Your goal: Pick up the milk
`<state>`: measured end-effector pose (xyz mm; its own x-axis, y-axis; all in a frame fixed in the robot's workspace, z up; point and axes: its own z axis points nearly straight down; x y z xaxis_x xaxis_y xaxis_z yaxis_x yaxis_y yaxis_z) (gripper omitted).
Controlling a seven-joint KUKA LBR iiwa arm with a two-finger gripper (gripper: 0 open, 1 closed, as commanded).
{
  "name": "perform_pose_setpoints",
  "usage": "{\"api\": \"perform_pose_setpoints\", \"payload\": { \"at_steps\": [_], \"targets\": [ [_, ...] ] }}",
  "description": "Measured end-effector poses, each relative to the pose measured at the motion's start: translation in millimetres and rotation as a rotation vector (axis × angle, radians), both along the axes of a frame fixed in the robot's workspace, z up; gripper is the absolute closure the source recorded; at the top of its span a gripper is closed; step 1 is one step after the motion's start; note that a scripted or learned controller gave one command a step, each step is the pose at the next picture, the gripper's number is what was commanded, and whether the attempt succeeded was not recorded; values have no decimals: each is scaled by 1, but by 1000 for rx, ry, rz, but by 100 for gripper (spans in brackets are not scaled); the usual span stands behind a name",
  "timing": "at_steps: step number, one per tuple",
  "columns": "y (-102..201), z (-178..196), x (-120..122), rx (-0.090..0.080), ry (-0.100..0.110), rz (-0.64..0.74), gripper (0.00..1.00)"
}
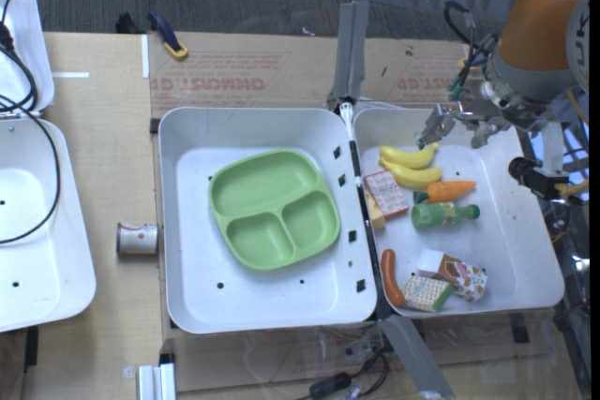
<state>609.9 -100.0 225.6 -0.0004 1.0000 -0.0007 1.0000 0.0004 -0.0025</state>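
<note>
Two shallow white plastic bins sit side by side on the bench; left bin [178, 229] holds a pale green three-compartment plate [274, 209], right bin [525, 248] holds the clutter. Nearest the camera in the right bin: a small printed carton with a gabled end, lying on its side [464, 277] — judged to be the milk — touching a smaller green-and-white printed packet [427, 293]. Just left of these, a red-orange sausage-shaped toy [391, 278] along the bin's left wall. Mid-bin: green plastic bottle on its side [444, 214], orange toy carrot [450, 191] just above it, red-and-white flat box [386, 195] to their left. Further back: two yellow bananas [411, 166]. Farthest: two-finger gripper [457, 122], hanging above the bin's back edge, near the bananas and well apart from the milk. Fingers spread wide, nothing between them.

Step in hand, as judged: approach not yet committed; no grasp. Next move calls for travel toward the near side of the bin, then descent over the carton with fingers set across its narrow width. Risk: neighbouring packet touches the carton and may get caught or pushed.
</note>
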Motion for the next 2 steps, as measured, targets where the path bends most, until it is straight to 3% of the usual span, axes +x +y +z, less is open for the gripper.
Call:
{"api": "perform_pose_setpoints", "payload": {
  "at_steps": [1, 2],
  "targets": [
    [61, 43, 24, -1, -2, 202, 0],
    [16, -35, -51, 1, 1, 319, 0]
  ]
}}
